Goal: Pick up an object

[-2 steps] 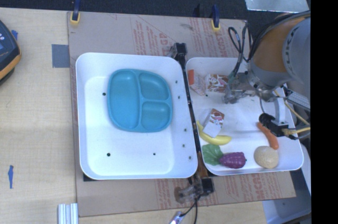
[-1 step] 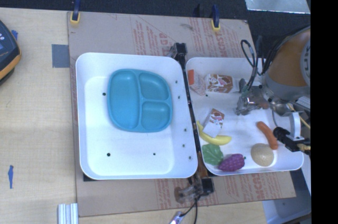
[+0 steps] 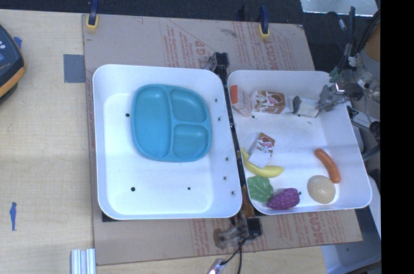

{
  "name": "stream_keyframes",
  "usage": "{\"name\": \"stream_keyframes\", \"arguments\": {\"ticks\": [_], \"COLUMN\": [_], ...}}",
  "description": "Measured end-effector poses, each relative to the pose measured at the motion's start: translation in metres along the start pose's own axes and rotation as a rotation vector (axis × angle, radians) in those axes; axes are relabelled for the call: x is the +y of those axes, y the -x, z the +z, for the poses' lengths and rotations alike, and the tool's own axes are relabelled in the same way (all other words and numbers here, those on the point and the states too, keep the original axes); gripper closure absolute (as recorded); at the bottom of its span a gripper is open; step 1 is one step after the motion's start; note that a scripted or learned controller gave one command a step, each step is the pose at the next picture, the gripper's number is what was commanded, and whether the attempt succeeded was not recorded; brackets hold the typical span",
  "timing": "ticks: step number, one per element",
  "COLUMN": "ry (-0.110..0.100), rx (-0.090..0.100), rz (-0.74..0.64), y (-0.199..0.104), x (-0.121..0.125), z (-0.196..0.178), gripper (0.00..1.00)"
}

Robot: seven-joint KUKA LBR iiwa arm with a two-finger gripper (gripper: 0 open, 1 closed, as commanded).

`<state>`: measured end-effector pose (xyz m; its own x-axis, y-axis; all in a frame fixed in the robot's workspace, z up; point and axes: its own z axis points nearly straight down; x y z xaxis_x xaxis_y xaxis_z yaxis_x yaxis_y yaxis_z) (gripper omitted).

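Item: small dark object [image 3: 297, 104], far part of the right bin [image 3: 359, 156], apart from the gripper [image 3: 327, 100] on its right. Judged light, rigid; best taken across its narrow width. Gripper state cannot be told. Nearby: snack packet [image 3: 269, 101], sausage [image 3: 327, 165].

Two white bins, left [image 3: 110, 137] and right [image 3: 343, 137], on brown cardboard [image 3: 194, 40] printed with faded red lettering, over a pale wood bench [image 3: 39, 156]. In the left bin, a turquoise blue divided plate [image 3: 171, 123]. In the right bin: yellow banana [image 3: 262, 169], green leafy piece [image 3: 260, 188], purple grapes [image 3: 284, 199], cream-coloured round item [image 3: 321, 189], orange-red sausage [image 3: 328, 165], two white packets with brown and red print [image 3: 268, 101] [image 3: 262, 148], small orange piece [image 3: 234, 95]. Blue and yellow clamps [image 3: 93, 13] [image 3: 263, 22] at the cardboard's far edge. Grey tape square [image 3: 74, 68] on the wood.
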<state>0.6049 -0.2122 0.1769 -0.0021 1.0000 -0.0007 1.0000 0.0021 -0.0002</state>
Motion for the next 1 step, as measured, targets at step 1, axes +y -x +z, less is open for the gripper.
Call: {"name": "stream_keyframes", "arguments": {"ticks": [1], "ry": [-0.001], "rx": [0.001], "rz": [-0.001], "y": [-0.0004], "x": [-0.0003], "z": [0.0007], "gripper": [0.00]}}
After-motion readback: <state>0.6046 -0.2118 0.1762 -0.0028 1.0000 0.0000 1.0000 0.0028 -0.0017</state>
